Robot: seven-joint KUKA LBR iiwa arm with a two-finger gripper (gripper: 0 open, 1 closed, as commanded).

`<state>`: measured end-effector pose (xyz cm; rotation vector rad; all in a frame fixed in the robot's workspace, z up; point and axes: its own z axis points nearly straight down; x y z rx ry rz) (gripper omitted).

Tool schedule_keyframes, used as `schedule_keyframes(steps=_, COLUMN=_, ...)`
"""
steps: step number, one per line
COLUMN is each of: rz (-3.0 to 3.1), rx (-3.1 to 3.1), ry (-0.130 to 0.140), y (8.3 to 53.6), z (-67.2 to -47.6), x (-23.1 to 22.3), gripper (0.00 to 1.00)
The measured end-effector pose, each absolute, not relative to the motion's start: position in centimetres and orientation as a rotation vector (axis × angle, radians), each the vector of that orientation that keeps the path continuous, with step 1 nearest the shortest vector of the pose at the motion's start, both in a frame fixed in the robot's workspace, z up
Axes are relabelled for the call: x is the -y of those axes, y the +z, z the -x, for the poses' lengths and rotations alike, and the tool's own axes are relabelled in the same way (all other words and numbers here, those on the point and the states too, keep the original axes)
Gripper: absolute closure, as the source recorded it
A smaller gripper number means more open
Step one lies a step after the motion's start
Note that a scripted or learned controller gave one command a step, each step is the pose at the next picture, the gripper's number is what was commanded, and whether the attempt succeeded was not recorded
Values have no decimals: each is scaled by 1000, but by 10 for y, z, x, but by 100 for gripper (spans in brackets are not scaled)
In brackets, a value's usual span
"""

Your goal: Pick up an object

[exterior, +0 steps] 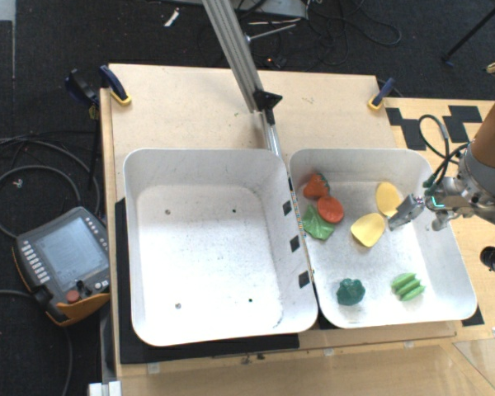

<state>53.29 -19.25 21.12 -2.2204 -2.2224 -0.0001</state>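
Nearest the camera, by the right bin's (445, 304) front edge, lie a dark green toy (350, 291) and a ribbed light green one (407, 286). Two yellow pieces (378, 213) sit mid-bin, touching each other. Two red toys (323, 199) and a green leaf (318, 225) lie close to the left wall. The gripper (406, 211) reaches over the right wall, beside the yellow pieces; whether its claw is spread or closed cannot be told. The left bin (148, 167) sits alongside.

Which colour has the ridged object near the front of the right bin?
Bright green; the ridged object shows in the camera view.
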Motion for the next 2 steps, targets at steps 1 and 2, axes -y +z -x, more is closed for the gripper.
schedule_keyframes(steps=1, rz=2218, rx=2217, ry=5, y=148, z=-537, x=191, gripper=0)
schedule_keyframes(steps=2, rz=2221, rx=2219, ry=2, y=95, z=-536, x=190, gripper=0)
